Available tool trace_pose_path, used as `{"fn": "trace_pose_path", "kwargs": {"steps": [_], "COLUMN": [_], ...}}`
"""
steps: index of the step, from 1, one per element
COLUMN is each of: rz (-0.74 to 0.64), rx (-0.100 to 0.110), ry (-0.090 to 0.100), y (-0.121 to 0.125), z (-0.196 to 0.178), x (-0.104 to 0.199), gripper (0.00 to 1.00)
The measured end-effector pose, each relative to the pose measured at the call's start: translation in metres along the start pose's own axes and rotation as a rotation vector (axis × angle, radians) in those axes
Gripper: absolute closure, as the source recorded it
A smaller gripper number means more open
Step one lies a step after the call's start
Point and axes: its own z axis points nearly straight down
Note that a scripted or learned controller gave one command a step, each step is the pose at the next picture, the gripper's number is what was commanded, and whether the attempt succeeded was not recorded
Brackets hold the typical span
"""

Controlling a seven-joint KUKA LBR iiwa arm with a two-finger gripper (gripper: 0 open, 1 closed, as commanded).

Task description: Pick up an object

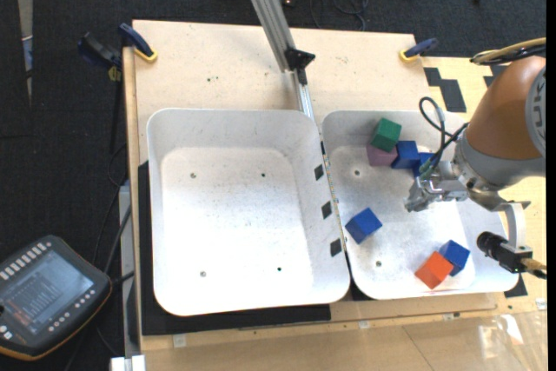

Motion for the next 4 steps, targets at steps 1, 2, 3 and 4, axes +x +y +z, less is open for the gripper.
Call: {"fn": "trace_pose_path", "kwargs": {"steps": [1,2,3,4], "rz": [-0.005,-0.006,-0.009,-0.01], "rx": [-0.003,-0.002,0.003,0.003], "ry": [-0.001,0.0,0.002,0.003], "y": [0.006,0.008,0.027,0.042], "z": [-0.063,-0.112,-0.106,-0.107], "x": [0.001,0.01,0.058,0.112], "gripper": [1.0,1.0,1.0,1.0]}}
